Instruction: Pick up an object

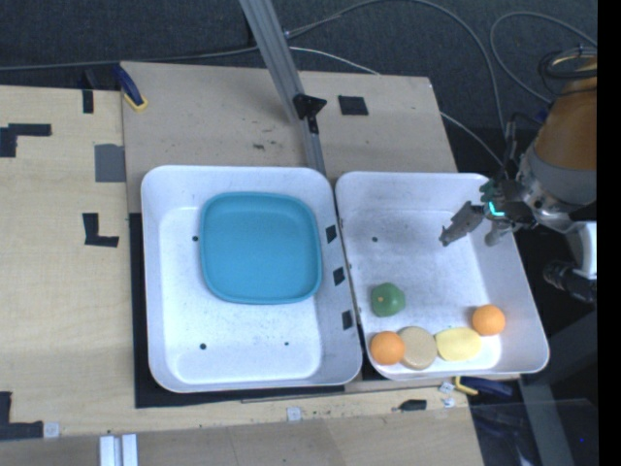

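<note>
Light wooden bench [58, 260], dark tape marks scattered on it. Two shallow white bins side by side on a black mat: left bin [165, 260], right bin [417, 192], rims touching.

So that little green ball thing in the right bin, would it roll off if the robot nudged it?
Probably. The green object looks round and sits alone on the right bin's flat floor, so a push would likely send it rolling. It seems small enough for the gripper to span, though a rounded shape may slip from two fingers. How heavy or soft it is can't be told.

Right bin [408, 197] floor bare above the foods [427, 343].
</note>
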Action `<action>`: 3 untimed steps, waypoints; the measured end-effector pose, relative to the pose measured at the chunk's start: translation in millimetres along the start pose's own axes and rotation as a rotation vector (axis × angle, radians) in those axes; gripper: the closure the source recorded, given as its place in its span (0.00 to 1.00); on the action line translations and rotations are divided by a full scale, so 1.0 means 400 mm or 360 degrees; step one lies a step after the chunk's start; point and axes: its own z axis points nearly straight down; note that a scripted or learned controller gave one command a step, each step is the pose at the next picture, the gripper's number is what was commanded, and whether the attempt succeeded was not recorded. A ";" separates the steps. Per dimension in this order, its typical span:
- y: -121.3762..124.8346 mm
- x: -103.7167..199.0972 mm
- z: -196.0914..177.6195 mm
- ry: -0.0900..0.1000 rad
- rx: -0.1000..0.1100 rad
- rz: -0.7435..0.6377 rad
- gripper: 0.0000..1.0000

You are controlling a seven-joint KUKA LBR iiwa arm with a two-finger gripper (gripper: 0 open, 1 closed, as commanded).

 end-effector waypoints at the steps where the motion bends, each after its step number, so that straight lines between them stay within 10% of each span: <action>1: 0.000 0.000 0.000 0.0000 0.0000 0.0000 0.00; 3: -0.007 0.012 0.263 0.0001 0.0007 0.0000 0.00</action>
